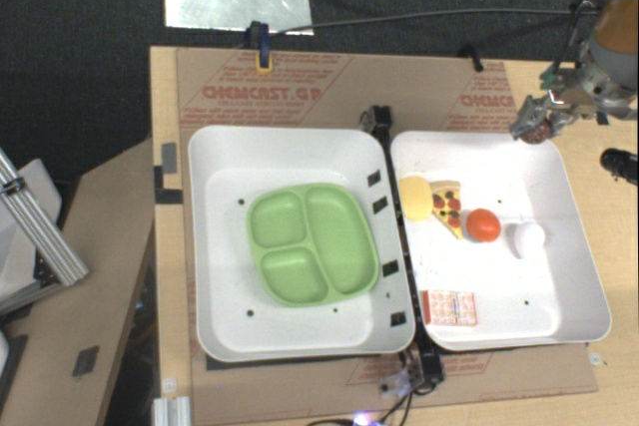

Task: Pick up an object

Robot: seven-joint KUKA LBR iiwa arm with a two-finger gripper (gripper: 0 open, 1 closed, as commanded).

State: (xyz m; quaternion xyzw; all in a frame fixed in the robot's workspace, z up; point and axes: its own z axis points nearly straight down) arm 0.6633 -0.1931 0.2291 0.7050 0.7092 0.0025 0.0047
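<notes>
The small red-and-white packet (449,308) lies nearest the camera in the right bin (579,314), far below the claw (536,125) and to its left; the green divided tray (312,242) sits in the left bin (215,214), well to the left of the claw; the white egg-shaped object (525,236) is under the claw in the picture, the red tomato (483,225) just beside it; the pizza slice (447,207) and the yellow round piece (414,197) are more to the left; the claw hovers over the far right corner of the right bin, holding nothing visible; whether it is apart or together I cannot tell.
</notes>
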